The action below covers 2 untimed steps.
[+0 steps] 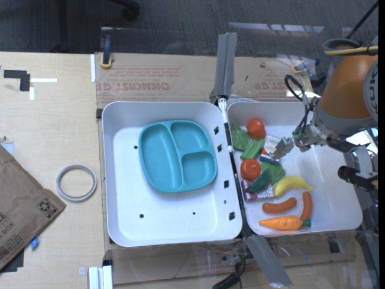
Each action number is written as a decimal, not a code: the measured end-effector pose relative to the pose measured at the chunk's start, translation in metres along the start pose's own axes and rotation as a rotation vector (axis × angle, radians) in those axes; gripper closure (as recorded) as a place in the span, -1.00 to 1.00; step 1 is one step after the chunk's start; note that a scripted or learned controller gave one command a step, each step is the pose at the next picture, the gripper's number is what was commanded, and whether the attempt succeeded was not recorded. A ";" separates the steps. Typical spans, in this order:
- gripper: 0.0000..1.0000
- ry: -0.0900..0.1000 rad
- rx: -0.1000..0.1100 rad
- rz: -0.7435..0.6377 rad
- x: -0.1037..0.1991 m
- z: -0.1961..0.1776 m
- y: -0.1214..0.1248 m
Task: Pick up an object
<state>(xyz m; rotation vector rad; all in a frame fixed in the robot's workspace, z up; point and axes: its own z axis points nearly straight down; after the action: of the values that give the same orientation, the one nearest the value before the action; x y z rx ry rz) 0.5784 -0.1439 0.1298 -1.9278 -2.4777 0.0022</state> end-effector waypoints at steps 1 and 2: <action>-1.00 -0.016 -0.009 -0.131 0.037 0.035 -0.013; 1.00 -0.009 -0.006 -0.127 0.039 0.028 -0.013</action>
<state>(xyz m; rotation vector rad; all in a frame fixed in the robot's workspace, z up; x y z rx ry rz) 0.5561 -0.1096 0.1019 -1.7718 -2.6039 0.0032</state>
